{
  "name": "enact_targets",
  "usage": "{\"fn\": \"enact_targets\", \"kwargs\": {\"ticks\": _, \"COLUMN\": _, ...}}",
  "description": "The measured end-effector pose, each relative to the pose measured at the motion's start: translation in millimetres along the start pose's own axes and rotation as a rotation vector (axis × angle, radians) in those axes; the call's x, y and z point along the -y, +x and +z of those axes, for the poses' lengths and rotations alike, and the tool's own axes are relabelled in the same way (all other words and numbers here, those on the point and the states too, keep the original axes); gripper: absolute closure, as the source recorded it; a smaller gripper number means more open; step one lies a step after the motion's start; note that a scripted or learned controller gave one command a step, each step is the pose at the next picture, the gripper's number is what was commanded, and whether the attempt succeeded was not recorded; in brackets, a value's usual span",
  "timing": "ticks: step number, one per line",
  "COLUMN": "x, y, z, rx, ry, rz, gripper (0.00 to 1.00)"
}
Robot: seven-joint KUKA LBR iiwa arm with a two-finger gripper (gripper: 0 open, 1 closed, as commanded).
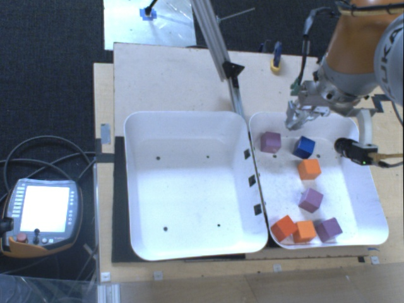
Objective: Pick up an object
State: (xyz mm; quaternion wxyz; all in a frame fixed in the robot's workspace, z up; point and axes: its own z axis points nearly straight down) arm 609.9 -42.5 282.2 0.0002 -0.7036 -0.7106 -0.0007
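A: Start with the camera view. Where is the gripper [298, 120]?

B: Over the right bin [372, 201], near its far rim. The arm [363, 40], grey with an orange band, reaches in from the right and ends there.

A: Are the jaws released or clenched?

B: I cannot tell. The tip is small and blurred against the white bin.

A: Anything between them?

B: Nothing that I can make out. No cube looks lifted.

A: Then take the blue cube [304, 147] as the landmark. Where does it lie?

B: In the far part of the right bin, just beside and below the gripper's tip, a little to its right. Whether they touch I cannot say.

A: And the other cubes, relative to the blue one?

B: A purple cube [271, 142] sits to its left, near the bin's left wall. An orange cube [309, 168] lies just in front of it. A second purple cube [310, 199] lies further toward the near rim. At the near rim, well apart from the blue cube, three sit in a row: a red-orange cube [284, 227], an orange one [305, 231] touching it, and a purple one [328, 229] just beside that.

A: What lies to the blue cube's left beyond the bin?

B: The left bin [142, 169], with dark specks on its floor. Far left, off the bench, a teach pendant [41, 216] with a lit screen.
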Motion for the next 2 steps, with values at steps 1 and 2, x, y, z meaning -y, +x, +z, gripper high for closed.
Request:
{"fn": "enact_targets", "kwargs": {"ticks": 1, "x": -7, "y": 48, "z": 0, "rx": 0.0, "ry": -0.002, "rz": 0.0, "gripper": 1.0}}
{"fn": "enact_targets", "kwargs": {"ticks": 2, "x": -15, "y": 105, "z": 2, "rx": -0.001, "ry": -0.002, "rz": -0.001, "gripper": 1.0}}
